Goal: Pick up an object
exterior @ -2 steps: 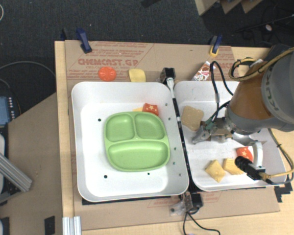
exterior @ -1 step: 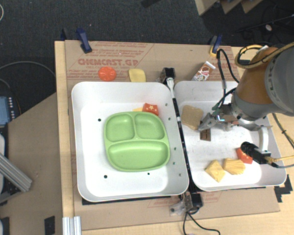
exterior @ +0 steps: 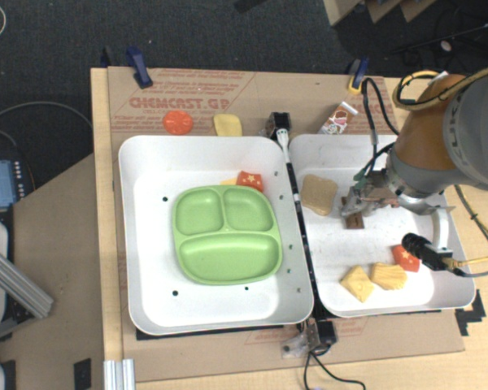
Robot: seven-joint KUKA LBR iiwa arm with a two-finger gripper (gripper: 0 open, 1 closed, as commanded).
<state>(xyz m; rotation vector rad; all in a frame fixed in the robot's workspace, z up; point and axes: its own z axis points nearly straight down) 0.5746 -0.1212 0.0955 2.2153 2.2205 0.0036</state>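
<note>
Near us lie yellow pieces [exterior: 374, 279]; our end effector [exterior: 356, 210], grip state untellable, should descend squarely over the brown piece [exterior: 355, 222].

**Loose objects in the right-hand bin**

A flat tan bread-like slice [exterior: 318, 194] lies at the bin's upper left. A small brown block [exterior: 354, 220] sits near the centre. Two yellow cheese-like wedges [exterior: 357, 283] [exterior: 389, 276] rest side by side at lower centre, with a red-orange piece [exterior: 405, 257] just right of them.
</note>
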